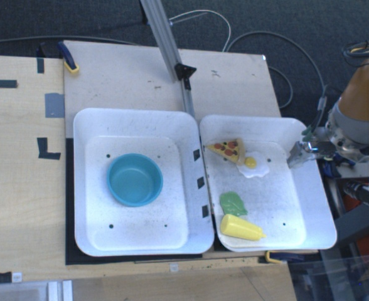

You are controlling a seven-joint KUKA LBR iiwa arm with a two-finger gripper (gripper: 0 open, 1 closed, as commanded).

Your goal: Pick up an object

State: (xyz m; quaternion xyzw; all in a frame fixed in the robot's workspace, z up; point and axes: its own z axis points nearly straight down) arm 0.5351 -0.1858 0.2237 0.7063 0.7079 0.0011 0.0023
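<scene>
A blue bowl [135, 179] sits alone in the left bin [84, 231]; the right bin [310, 224] holds pizza slice [228, 149], fried egg [253, 166], green leaf [233, 202] and yellow corn [240, 229], loose for picking; the end effector [299, 153] hovers at its right rim, grip unreadable.

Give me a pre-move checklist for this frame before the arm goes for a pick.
1. Targets present in the right bin: pizza slice, fried egg, green leaf, yellow piece: ok.
2. Tool over the right bin's right edge, clear of items: ok.
3. Tool carrying nothing: ok.
4. Finger opening: cannot tell.
5. Pizza slice and egg touching, single pick there: not ok.
6. Blue bowl in the left bin, out of path: ok.
</scene>
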